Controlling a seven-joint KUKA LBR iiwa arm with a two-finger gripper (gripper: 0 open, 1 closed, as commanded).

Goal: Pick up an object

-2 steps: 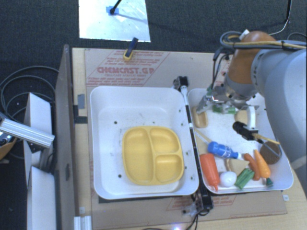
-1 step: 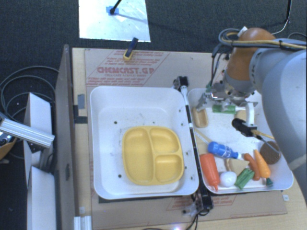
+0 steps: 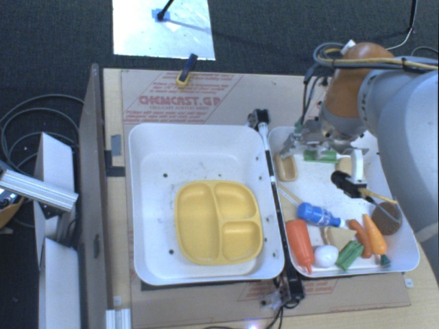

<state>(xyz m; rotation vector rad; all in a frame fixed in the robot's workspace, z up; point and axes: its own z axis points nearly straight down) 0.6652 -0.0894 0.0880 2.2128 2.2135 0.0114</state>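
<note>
Pincer (image 3: 321,144) low over right bin's (image 3: 410,256) far end; grip state can't be told. Green piece (image 3: 319,156) just under it, bottle (image 3: 319,215) nearer. Advice: descend straight, centre on one item, avoid wall.

Right bin (image 3: 409,258), 6 o'clock end: red-orange carrot (image 3: 300,242), white egg (image 3: 326,256), green pepper (image 3: 349,254); blue bottle (image 3: 317,215) lies mid-bin.

A divided tray (image 3: 218,221) lies in the left bin (image 3: 147,184); the right bin (image 3: 405,256) holds many small objects.
</note>
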